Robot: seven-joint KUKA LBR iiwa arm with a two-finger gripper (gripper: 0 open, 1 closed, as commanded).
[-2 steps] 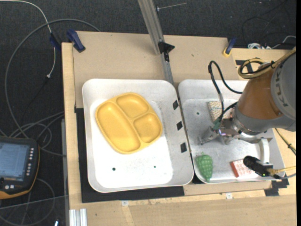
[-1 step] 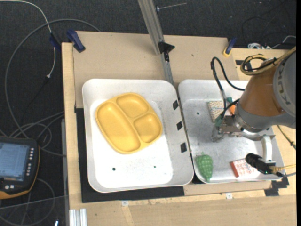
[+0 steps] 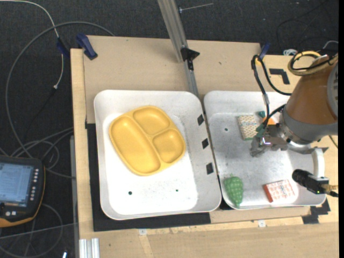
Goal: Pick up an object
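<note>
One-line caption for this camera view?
Gripper low in right white bin beside patterned beige pad; yellow three-compartment plastic tray fills left bin.

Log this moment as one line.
end effector above right bin | beside patterned pad | green object, red packet untouched

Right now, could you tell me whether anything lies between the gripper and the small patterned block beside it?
Nothing visible does. The gripper sits in the right bin just below the patterned block; the green object and red-and-white packet lie nearer the front wall.
</note>
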